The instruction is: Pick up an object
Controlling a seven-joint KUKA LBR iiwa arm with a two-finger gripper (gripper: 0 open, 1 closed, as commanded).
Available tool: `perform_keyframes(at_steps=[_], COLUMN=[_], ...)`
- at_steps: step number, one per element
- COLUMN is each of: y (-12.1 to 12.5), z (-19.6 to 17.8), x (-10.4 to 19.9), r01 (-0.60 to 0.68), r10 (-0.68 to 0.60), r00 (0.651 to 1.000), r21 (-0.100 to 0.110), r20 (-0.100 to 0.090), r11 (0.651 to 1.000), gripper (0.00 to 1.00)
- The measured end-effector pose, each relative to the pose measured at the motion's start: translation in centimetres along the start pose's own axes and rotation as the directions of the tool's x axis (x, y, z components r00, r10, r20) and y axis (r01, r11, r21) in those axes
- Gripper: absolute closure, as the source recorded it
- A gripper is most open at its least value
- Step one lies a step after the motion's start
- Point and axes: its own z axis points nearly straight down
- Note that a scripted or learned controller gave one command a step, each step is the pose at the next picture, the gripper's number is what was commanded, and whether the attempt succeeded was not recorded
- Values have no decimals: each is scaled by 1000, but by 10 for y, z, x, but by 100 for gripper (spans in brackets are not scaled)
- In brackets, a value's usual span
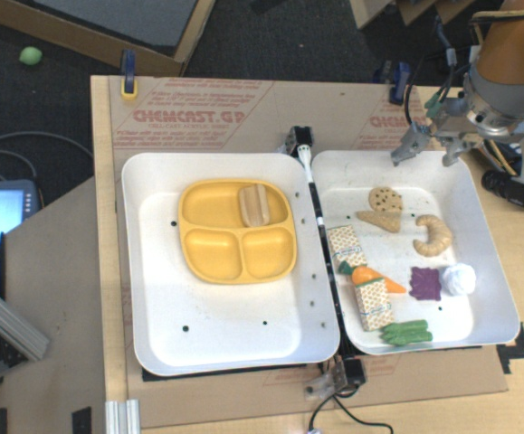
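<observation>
In the right white bin [488,269] lie green beans [406,333], an orange carrot [375,278] and a tan croissant [434,234], packed close together. Farther back, the tool [429,145] hangs released over the rim, grasping nothing; descending there, it could hit the wall.

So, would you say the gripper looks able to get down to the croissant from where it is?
Probably yes: the gripper hovers over the right bin's far rim, and the croissant lies uncovered, apart from the cracker beside it.
</observation>
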Motion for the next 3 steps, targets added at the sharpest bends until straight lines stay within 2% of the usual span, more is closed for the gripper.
perform_keyframes(at_steps=[1,2,3], y=[-31,-102,-97], z=[139,131,120], x=[-8,-51,-48], r01=[-2,-6,-1], r10=[2,6,1], r00=[1000,1000,1000], r21=[10,6,-2], r20=[-2,0,1], r11=[1000,1000,1000], gripper=[0,0,100])
